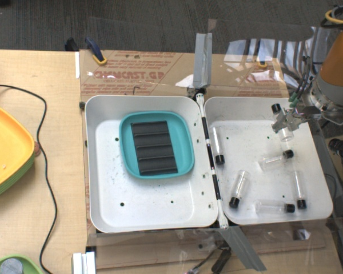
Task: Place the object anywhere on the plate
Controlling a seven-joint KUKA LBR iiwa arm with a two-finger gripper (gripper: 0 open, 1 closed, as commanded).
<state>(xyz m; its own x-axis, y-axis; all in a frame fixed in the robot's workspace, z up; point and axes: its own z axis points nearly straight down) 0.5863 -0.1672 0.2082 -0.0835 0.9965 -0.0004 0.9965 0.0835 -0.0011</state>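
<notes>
Camera view: gripper (286, 120) was positioned over the far right corner of the right bin (248, 104), with the arm (331, 73) entering across that bin's right edge. Whether the gripper was open or closed could not be determined. A clear vial with a black cap (276, 108) appeared directly at the gripper. Whether it was gripped or merely lay on the bin floor beneath could not be determined either.

Five further vials (238, 187) lay scattered across the right bin, one along its left edge and the rest toward its near right corner. The teal plate (186, 147) sat in the far half of the left bin (103, 198), well apart from the gripper, with a black ridged insert (154, 147) at its centre.

Hazards judged from this position:
- A smooth, round vial could slip or roll out during lift if gripped off-centre.
- Transfer must cross the raised rims where the bins met; low carriage could strike them.
- A vial released on the ridged insert or the plate's sloped rim could roll off into the bin.
</notes>
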